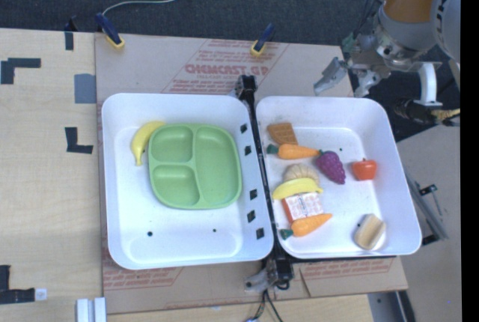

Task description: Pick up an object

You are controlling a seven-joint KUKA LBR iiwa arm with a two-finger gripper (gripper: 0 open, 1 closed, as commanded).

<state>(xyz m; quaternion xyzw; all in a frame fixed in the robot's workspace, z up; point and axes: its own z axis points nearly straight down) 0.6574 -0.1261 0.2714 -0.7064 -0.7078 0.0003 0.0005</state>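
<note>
Far to the left of the gripper (343, 79) and lower in the view, a toy banana (142, 139) is seen touching a green divided plate (196, 166) in the left bin (120, 238). Printed on the cardboard (217, 70) under the bins, left of the gripper, "CHEMCAST" can be read in red. Below the gripper, in the right bin (389, 133), a cracker (282, 133), two carrots (297, 152), a second banana (296, 188), a labelled packet (304, 204) with unreadable print, purple grapes (331, 166), a tomato (364, 169) and a bread piece (369, 231) are laid out. The gripper is held open above the bin's far rim, with nothing between its fingers. A miss is judged likely among the touching items at the bin's centre, where a finger could be landed on a neighbour; the rounded tomato could be squeezed out sideways.
</note>
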